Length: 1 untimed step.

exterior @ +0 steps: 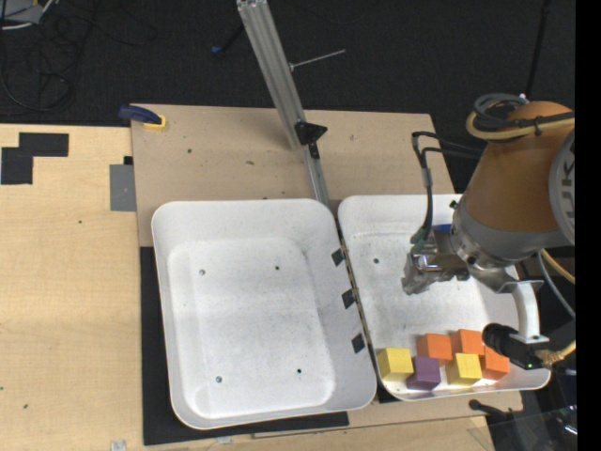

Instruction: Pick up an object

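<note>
Camera view: gripper (420,272) above right bin (387,225)

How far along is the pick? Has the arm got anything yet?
Done: the arm has reached into the right bin, with the gripper over its bare middle. In hand: nothing I can see; no block shows at the gripper. Left: the whole pick. The blocks sit clustered at the bin's near edge: yellow block, purple block, orange block and others beside them, all apart from the gripper.
</note>
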{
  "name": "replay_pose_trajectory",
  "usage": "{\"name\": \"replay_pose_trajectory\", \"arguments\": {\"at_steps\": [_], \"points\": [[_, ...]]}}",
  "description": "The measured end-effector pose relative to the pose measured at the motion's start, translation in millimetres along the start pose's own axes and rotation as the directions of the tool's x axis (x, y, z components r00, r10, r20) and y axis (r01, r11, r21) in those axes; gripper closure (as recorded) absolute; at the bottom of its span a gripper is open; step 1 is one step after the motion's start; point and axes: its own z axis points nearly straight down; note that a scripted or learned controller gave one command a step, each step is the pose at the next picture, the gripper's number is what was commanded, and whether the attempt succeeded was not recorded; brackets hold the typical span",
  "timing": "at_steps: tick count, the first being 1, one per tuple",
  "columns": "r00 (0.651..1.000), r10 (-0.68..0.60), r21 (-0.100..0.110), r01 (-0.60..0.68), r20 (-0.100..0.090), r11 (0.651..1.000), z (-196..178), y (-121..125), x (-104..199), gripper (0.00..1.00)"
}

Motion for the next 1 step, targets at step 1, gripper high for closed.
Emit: {"name": "replay_pose_trajectory", "arguments": {"at_steps": [1], "points": [[1.000, 0.001, 0.002, -0.001, 0.001, 1.000, 9.3, 10.6, 43.0, 1.00]]}}
